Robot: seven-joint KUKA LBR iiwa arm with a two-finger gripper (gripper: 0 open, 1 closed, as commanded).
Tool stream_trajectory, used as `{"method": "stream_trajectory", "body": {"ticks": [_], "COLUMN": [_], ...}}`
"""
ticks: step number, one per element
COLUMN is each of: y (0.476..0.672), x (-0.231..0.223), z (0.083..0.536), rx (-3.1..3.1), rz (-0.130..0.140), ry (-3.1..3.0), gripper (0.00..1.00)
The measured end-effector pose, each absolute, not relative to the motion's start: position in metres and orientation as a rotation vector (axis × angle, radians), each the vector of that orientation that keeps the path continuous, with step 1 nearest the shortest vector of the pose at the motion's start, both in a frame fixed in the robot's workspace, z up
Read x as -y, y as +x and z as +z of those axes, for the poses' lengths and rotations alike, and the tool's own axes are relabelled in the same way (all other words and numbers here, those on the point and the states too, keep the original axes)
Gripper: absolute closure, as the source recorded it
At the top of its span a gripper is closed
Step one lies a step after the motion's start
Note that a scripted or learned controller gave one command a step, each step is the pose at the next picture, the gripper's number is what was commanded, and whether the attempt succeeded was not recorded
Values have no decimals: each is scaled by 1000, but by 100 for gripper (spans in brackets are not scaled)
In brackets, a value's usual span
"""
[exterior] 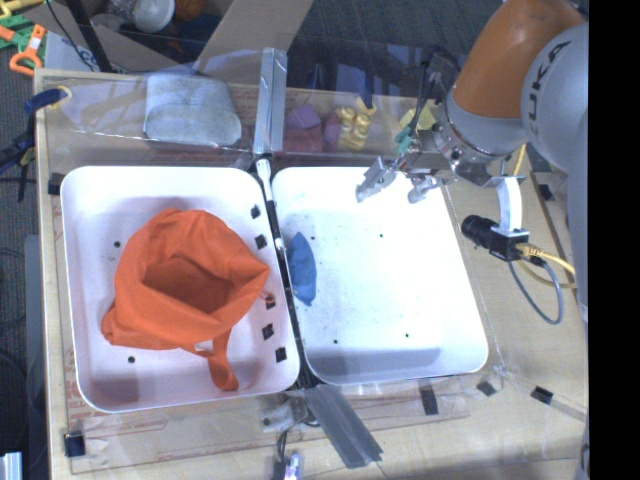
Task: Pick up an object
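Floor: dark grey carpet point(380, 8).
Bench: pale wood top point(540, 368).
Behind bench: open cardboard box point(250, 13) on the floor.
Light: even, soft shadows.

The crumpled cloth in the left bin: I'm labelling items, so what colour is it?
Orange, plain with no pattern; the cloth shows clearly in the camera view.

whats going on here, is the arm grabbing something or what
A grey and orange arm reaches in from the right, with its gripper open over the far edge of the right bin. Nothing is between its fingers. A blue object lies against that bin's left wall, apart from the gripper. An orange cloth bag sits crumpled in the left bin. So no pick has happened yet.
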State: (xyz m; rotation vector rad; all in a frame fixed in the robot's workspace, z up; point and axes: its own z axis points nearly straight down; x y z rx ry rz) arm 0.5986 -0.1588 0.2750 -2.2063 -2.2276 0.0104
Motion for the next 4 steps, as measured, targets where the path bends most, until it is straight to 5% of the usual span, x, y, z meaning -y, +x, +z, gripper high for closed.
{"method": "stream_trajectory", "body": {"ticks": [1, 2, 3, 4], "y": [523, 574, 629, 567], "x": [192, 121, 192, 170], "z": [221, 181, 201, 197], "rx": [2153, 1925, 1866, 1699], "rz": [9, 10, 7, 10], "ry": [-2280, -2477, -2522, -2634], "gripper": [0, 0, 0, 0]}}
